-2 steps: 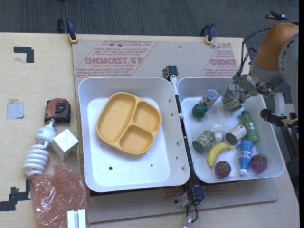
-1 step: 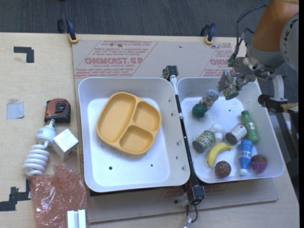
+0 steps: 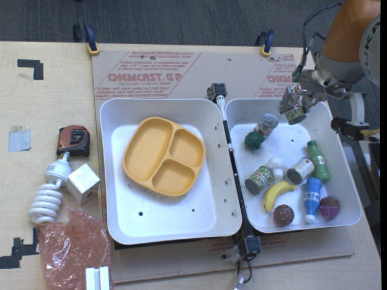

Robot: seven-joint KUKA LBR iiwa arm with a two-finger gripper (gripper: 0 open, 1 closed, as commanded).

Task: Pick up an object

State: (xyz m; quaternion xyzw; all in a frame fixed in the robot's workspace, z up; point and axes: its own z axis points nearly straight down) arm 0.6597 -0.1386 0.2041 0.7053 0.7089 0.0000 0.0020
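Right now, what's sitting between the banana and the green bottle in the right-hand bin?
In the camera view, a small grey-capped container lies between the banana and the green bottle, on its side, close to both.

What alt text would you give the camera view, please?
A grey arm's gripper holds a small green can above the right white bin of toy groceries; the left white bin holds a yellow divided plate.
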